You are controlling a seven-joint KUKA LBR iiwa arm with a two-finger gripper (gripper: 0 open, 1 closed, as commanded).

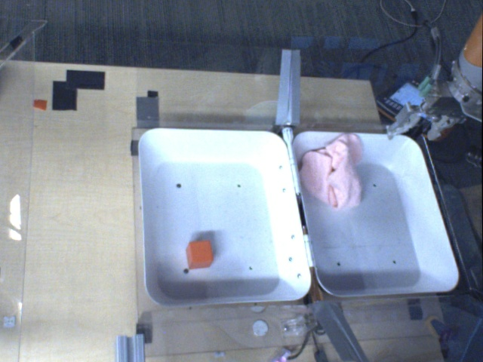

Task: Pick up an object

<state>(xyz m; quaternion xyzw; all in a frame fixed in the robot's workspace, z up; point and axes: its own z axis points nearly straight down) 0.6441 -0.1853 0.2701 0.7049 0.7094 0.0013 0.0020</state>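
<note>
- The gripper (pixel 424 119) sits at the far right, just past the upper right corner of the right bin (pixel 392 277), above the bench edge rather than over the bin floor.
- I cannot tell how it is set; that part is small and cluttered with cables and brackets, and nothing is visible in its grasp.
- The arm (pixel 472 66) comes in from the right edge, with a patch of its orange band showing at the top corner.
- Nearest thing to it is a pink cloth (pixel 333 170), crumpled in a heap in the upper left part of the right bin, close to the wall shared with the other bin and well apart from the gripper.
- In the left bin (pixel 211 145) lies a small orange block (pixel 200 254), low down and left of centre, alone on the white floor.
- A grey metal bar (pixel 288 89) runs up from the seam between the two bins.
- Both bins rest on a pale wooden bench (pixel 75 217), which has black marks (pixel 75 87) near its upper left corner.
- A loose cable (pixel 407 10) loops over the dark floor beyond the bench.
</note>
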